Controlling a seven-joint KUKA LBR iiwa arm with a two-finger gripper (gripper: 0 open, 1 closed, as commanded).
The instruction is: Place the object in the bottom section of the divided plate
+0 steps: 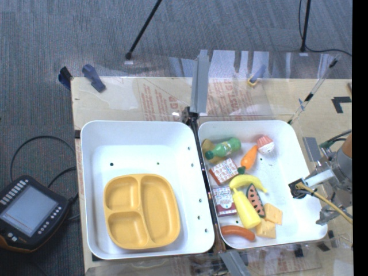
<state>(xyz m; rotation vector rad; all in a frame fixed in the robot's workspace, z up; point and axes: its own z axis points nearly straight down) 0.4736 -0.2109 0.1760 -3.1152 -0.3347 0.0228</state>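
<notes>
A yellow divided plate [141,211] lies in the left white bin [95,140], and all three of its sections hold nothing. The right bin [287,132] holds toy foods: a green bottle [224,148], a carrot [249,157], a red-and-white piece [265,144], a banana [247,182], a yellow bottle [246,210], a watermelon slice [256,200], crackers [270,221], a sausage [237,233] and two red packets [223,170]. My gripper [329,213] hangs at the right bin's right rim, apart from the foods, with nothing seen in it.
A handheld control pendant [27,211] lies on the floor to the left of the bench. A metal post [200,85] stands behind the gap between the bins. Tripod legs [146,22] cross the carpet at the back.
</notes>
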